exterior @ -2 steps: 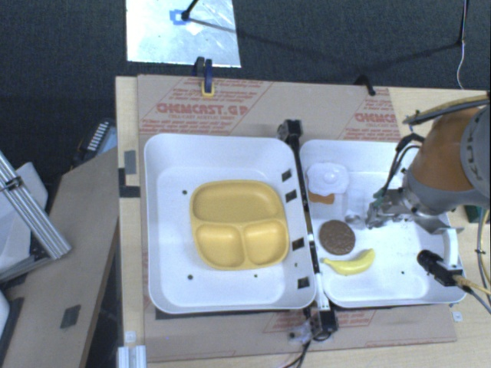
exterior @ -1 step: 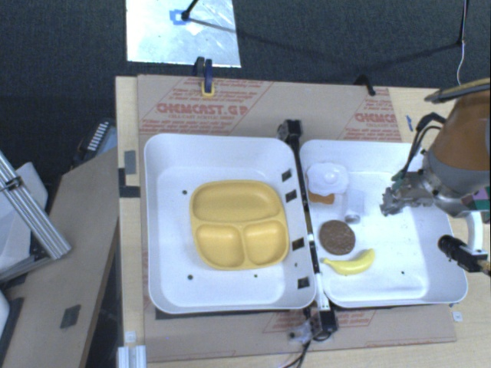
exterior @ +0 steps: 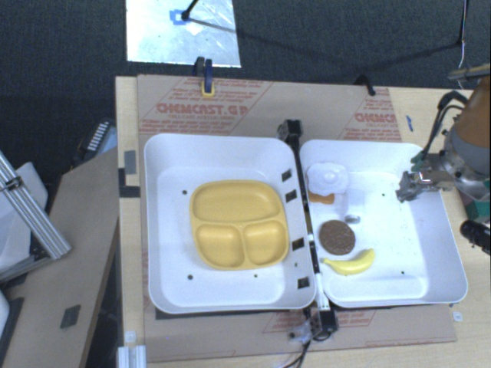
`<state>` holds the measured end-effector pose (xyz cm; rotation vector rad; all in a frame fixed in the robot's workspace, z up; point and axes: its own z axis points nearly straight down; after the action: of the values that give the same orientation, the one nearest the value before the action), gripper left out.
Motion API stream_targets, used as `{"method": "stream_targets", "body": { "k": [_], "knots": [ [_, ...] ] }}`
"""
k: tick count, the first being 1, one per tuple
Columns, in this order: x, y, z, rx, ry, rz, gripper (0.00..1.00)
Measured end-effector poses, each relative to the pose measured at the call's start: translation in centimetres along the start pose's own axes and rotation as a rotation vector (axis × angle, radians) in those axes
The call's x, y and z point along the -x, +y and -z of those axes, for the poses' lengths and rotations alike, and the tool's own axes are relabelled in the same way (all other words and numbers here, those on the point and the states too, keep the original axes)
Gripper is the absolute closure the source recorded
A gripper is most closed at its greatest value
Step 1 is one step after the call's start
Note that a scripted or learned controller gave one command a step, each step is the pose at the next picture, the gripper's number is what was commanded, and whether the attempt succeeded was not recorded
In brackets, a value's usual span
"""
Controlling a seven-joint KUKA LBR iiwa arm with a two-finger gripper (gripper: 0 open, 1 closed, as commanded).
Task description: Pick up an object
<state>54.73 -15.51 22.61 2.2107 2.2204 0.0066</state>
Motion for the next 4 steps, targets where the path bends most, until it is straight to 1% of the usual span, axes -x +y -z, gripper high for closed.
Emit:
{"method": "stream_targets", "body": {
  "k": [1,2,3,4],
  "knots": [
    [0.0,0.1,0.9,-0.005,0.002,0.000,1.00],
    [-5.9,0.1,1.8,-0.006,0.005,0.006,1.00],
    [-11.4,-0.3,0.5,-0.008,0.006,0.005,1.00],
    [-17.1,-0.3,1.4,-0.006,0.006,0.006,1.00]
  ]
}}
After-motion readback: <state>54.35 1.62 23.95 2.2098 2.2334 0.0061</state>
